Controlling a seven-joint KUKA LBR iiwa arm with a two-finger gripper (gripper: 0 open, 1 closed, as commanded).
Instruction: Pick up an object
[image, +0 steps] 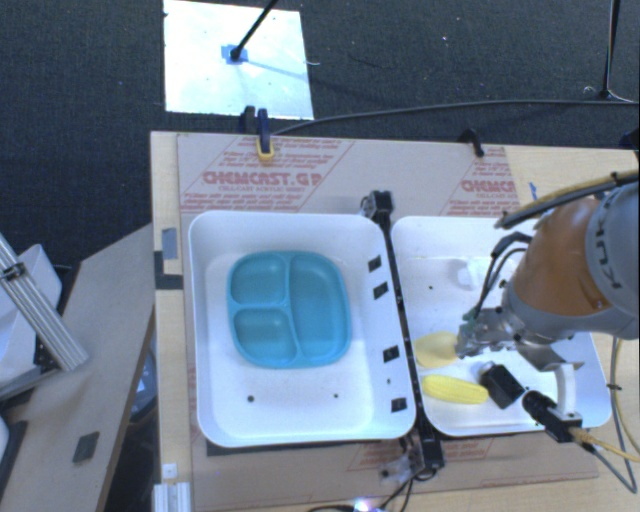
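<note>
In the right bin (590, 400) you see the gripper (470, 338) low beside a pale yellow piece (436, 349), a yellow corn cob (455, 389) just below; whether it grips anything you cannot tell.

Setting: robotics laboratory or test cell.
Bench: pale wooden board (330, 160) with red printed lettering, held by a blue-and-yellow clamp (263, 135).
Fixtures: two shallow white plastic bins (290, 228) set side by side, black clips between them.
Machinery: grey industrial arm with orange band (570, 265), trailing cables.
Floor: dark carpet (80, 120).
</note>
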